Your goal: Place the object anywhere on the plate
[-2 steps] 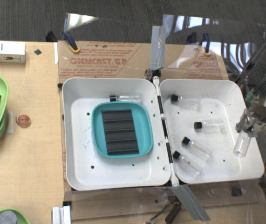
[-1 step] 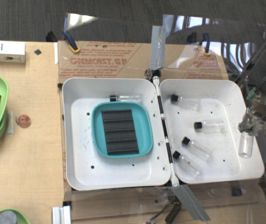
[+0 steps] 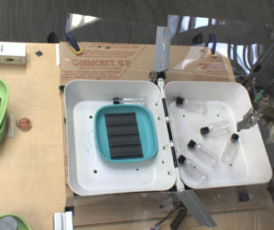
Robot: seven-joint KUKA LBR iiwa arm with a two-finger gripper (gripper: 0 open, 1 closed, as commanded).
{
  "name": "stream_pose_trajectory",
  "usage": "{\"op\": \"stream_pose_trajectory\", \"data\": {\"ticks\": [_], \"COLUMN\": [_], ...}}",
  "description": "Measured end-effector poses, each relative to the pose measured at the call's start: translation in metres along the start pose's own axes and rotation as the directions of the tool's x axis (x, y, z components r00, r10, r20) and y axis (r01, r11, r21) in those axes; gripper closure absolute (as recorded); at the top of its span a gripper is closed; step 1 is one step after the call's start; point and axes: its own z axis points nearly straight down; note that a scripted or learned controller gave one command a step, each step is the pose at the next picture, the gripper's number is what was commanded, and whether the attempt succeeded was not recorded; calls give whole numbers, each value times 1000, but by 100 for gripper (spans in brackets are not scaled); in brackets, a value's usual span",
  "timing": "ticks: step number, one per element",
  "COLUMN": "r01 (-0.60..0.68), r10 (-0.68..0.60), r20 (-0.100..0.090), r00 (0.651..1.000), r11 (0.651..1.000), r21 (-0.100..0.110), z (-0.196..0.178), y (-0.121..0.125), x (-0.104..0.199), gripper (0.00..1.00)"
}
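We see the gripper (image 3: 248, 122) at the right bin's (image 3: 252, 174) right wall, grip state unclear | five capped vials (image 3: 215, 127) loose there | one vial (image 3: 127, 101) just behind the teal plate (image 3: 149, 134) in the left bin (image 3: 79, 169).

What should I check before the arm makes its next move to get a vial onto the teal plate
1. Teal plate sits flat in the left bin: ok.
2. Vials reachable in the right bin, e.g. one near its middle: ok.
3. End effector over the right bin's far edge: ok.
4. A vial held: cannot tell.
5. Stray vial lies behind the plate, off it: not ok.
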Motion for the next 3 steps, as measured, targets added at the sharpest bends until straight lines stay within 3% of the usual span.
{"op": "stream_pose_trajectory", "data": {"ticks": [1, 2, 3], "r01": [-142, -56, -56], "r10": [142, 55, 55], "r20": [-26, -24, -24], "r00": [990, 998, 998], "r11": [990, 998, 998], "r21": [-20, -22, -21], "z": [-103, -176, -176], "y": [6, 29, 29], "x": [-28, -47, -47], "gripper": [0, 0, 0]}}
